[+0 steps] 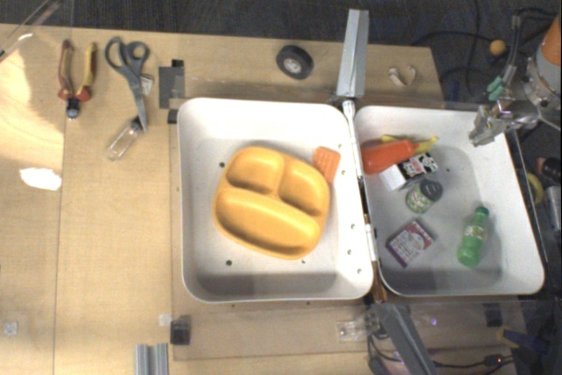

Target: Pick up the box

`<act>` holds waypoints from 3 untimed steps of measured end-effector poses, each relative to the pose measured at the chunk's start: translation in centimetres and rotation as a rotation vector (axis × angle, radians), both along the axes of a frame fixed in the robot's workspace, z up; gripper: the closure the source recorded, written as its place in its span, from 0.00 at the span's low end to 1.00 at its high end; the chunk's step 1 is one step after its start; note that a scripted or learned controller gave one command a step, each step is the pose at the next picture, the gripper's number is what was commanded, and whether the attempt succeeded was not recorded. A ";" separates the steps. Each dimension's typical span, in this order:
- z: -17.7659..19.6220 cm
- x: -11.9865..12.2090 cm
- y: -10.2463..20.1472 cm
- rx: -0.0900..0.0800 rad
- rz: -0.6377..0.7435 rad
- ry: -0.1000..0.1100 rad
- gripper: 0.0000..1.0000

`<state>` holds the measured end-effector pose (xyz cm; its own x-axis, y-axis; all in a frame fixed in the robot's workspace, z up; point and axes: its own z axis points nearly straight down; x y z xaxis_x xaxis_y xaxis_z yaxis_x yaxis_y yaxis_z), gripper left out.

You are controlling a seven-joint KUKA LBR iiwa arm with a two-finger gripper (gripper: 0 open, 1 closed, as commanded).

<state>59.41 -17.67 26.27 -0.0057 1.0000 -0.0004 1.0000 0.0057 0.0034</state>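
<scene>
The small flat maroon box with a pale label lies in the right-hand shallow white bin, toward its front left corner, tilted on the bin floor and apart from its neighbours. Just behind it sits a round dark-lidded tin, and beyond that a red-orange bottle-shaped toy lies on its side next to a small black-and-white printed carton. A green plastic bottle lies to the right of the box. The gripper hangs over the bin's back right rim, well apart from the box; how its fingers are set cannot be told. The left-hand white bin holds a large yellow moulded tray with a small orange piece touching its back right edge. Scissors rest on the wooden desk.
</scene>
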 end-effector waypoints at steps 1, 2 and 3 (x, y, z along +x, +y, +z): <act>-11.2 -1.6 1.8 -0.001 0.071 -0.004 0.00; -10.1 -6.3 4.7 -0.001 0.175 -0.003 0.00; -12.7 -8.5 5.7 -0.017 0.124 -0.042 0.00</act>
<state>50.86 -11.99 13.53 -0.1284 0.9915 -0.0200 0.9906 0.1292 0.0446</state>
